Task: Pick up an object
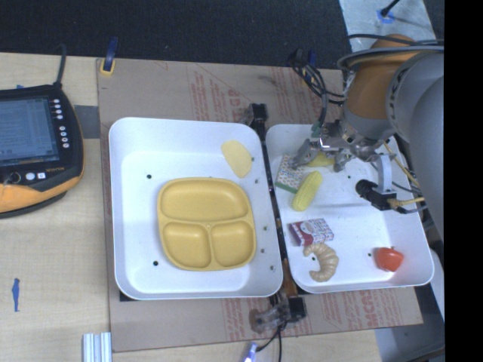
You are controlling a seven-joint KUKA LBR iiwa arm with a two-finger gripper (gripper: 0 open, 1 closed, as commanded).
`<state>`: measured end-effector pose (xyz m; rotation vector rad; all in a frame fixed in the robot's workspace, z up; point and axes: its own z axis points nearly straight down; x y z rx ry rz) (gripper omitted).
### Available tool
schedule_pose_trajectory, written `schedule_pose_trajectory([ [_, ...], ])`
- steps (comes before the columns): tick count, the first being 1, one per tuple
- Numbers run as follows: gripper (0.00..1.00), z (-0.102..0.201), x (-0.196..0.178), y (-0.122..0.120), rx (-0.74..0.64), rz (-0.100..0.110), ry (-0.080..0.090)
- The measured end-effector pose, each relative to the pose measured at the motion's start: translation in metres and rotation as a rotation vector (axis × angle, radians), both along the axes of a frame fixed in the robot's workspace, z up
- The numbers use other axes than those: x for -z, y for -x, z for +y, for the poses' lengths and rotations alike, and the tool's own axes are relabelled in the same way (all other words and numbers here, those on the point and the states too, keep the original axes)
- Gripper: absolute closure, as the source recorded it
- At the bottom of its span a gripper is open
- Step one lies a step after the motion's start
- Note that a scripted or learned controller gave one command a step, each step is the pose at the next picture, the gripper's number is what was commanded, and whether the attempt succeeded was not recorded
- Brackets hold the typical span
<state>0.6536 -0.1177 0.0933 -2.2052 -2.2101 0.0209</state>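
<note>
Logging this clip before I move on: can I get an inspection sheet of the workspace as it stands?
Surface: bench with a cardboard sheet under two white bins, left bin and right bin.
Job's things: in the right bin, corn cob, croissant, red piece, small carton, printed packet. In the left bin, yellow tray and yellow slice.
Clutter: nothing seen.
Grippers: gripper low over the right bin's far end, near the corn cob; nothing seen between its fingers.
Cables: black cables by the arm.
Surroundings: pendant at left.
</note>
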Motion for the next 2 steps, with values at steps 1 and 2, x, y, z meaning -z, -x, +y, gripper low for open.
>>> schedule_pose_trajectory([
  [1, 0.0, -0.01, 0.0, -0.001, 0.0, -0.003, -0.004],
  [2, 0.0, -0.037, -0.002, -0.003, 0.0, -0.016, -0.001],
])
